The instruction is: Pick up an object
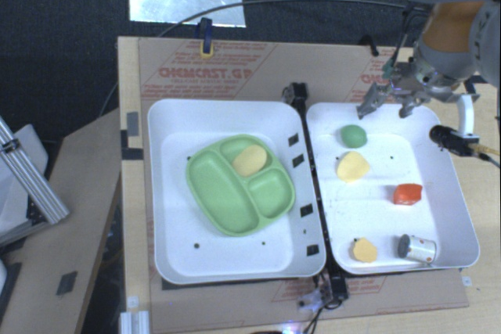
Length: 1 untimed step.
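Observation:
The right bin (450, 203) holds a green round object (354, 135), a yellow lump (352, 167), a red-orange piece (407, 194), a small yellow piece (364, 250) and a silver can (417, 248) lying on its side. My gripper (389, 106) hangs over the far edge of this bin, above and to the right of the green object. Its two fingers stand apart with nothing between them.
The left bin (176, 168) bears a green divided plate (227, 203) with a yellow lump (250, 160) in one compartment. A black divider with clips (307, 176) runs between the bins. A cardboard sheet (235, 66) lies under both.

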### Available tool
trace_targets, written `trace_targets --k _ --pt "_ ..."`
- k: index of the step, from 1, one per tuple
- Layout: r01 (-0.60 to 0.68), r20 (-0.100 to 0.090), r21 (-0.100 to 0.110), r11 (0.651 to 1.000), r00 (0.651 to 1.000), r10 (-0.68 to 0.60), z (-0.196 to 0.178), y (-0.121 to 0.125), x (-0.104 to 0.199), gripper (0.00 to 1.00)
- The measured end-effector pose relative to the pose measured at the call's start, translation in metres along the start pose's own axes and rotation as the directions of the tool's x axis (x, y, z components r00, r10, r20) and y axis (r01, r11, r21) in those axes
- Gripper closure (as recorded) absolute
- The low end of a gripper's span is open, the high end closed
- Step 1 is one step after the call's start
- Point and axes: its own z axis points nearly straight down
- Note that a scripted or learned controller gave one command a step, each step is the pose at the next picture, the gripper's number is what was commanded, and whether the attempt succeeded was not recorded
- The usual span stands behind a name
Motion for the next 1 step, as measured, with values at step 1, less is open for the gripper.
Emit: trace_targets --k 1 --pt "0.002 0.001 -0.012 1.0 1.0 -0.002 -0.0081 0.0025 0.0003 0.0"
